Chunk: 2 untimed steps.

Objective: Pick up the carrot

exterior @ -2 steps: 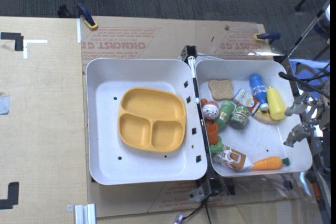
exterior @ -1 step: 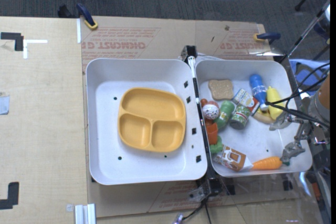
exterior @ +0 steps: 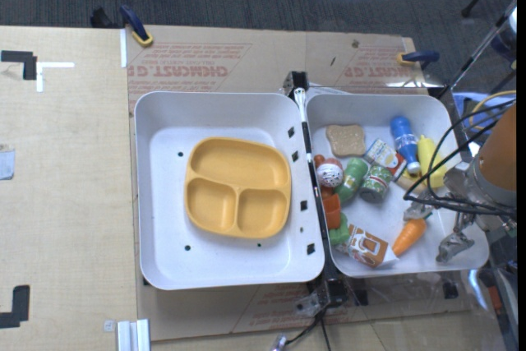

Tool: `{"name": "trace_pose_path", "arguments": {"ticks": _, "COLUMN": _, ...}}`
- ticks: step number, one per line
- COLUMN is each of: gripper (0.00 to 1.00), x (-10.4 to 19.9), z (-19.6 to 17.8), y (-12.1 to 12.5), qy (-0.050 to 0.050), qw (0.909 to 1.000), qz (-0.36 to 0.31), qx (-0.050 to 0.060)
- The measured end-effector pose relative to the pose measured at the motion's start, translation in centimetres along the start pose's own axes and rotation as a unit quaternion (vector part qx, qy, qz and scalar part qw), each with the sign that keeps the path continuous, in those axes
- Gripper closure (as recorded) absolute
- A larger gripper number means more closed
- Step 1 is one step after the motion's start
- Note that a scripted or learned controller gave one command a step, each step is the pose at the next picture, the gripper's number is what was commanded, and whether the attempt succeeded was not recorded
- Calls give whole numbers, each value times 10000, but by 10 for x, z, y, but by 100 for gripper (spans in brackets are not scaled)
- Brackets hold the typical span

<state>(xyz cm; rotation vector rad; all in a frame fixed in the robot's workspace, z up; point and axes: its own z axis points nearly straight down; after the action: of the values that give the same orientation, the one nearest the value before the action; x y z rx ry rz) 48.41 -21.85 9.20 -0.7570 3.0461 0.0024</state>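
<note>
Carrot (exterior: 409,234) lies in the right bin (exterior: 427,104), toward its near edge, orange body tilted with the green top pointing up and right. A small carton (exterior: 364,247) sits just beside its tip on the left. Above it are a green can (exterior: 376,183) and a green bottle (exterior: 352,180); further back, a slice of bread (exterior: 346,140), a blue bottle (exterior: 403,139) and a yellow item (exterior: 427,155), likely a banana. A white ball (exterior: 329,173) and a red-orange piece (exterior: 331,211) crowd the bin's left wall.

Hand (exterior: 454,243) hangs low at the bin's right near corner, to the right of the carrot and apart from it. Metal fingers visible, nothing between them; whether they stand apart or together I cannot tell from this angle, partly because black cables cross in front.

Left bin (exterior: 156,201) holds a yellow divided plate (exterior: 238,187). Both bins rest on cardboard over the surface (exterior: 57,193).

Risks, as judged: the carrot is not yet grasped. It is slim and tapered, so a closing hand could squeeze it out sideways. The carton at its tip could be caught along with it. The hand is close to the bin wall, so a finger could strike the rim on approach.
</note>
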Motion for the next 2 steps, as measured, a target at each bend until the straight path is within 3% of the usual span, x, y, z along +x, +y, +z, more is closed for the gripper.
{"name": "trace_pose_path", "arguments": {"ticks": 1, "gripper": 0, "x": -4, "z": -178, "y": -6, "qy": -24, "qw": 9981, "qz": -607, "qx": 24}}
{"name": "trace_pose_path", "arguments": {"ticks": 2, "gripper": 0, "x": -36, "z": -298, "y": -22, "qy": -28, "qw": 9940, "qz": -1096, "qx": 26}}
